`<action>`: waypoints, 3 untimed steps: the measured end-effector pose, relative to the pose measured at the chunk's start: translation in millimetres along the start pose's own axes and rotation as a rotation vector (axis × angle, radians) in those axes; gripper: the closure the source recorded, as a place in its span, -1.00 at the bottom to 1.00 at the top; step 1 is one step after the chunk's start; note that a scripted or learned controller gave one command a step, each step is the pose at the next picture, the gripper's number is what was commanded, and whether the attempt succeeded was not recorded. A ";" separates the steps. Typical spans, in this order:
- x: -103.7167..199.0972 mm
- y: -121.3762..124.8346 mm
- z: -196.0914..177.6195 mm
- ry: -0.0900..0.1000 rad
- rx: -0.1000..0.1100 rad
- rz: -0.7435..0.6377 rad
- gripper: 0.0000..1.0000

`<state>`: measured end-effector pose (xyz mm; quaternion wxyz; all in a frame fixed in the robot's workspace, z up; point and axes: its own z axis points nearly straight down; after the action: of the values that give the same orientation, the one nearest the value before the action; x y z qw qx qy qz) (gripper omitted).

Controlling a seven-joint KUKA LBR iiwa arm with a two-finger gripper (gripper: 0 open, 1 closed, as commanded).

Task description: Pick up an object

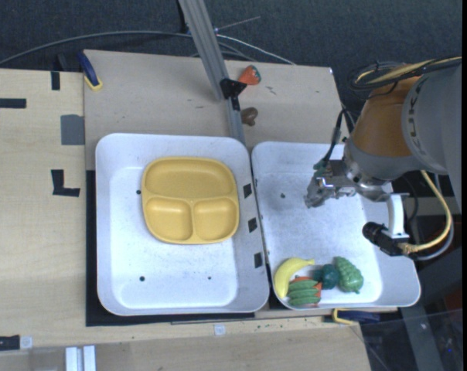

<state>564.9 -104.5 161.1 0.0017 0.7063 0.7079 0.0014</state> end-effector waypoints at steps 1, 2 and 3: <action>-4.8 -7.2 -56.5 -0.001 0.000 0.001 1.00; -0.6 -14.2 -114.2 -0.001 -0.001 0.000 1.00; -0.2 -13.7 -130.8 0.000 0.004 0.001 1.00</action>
<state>550.7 -104.7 291.8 0.0003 0.7066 0.7076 0.0003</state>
